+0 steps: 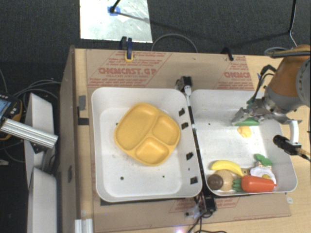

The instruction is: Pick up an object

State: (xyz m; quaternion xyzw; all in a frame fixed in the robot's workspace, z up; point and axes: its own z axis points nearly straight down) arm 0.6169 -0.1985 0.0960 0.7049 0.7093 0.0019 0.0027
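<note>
Just below end effector (247, 116) in rt bin: small yellow-green toy (245, 129), touching; finger state can't tell.

Two shallow white plastic bins side by side on the bench: left bin (104, 144) at nine o'clock, right bin (214, 140) at three. Yellow three-compartment plate (147, 133) sitting mid left bin. In the right bin, small yellow-green piece (246, 128) toward twelve, just under the gripper (249, 115). Down at six: yellow banana (227, 166), brown round item (215, 181) in front of it, orange carrot (256, 183) to the right.
</note>
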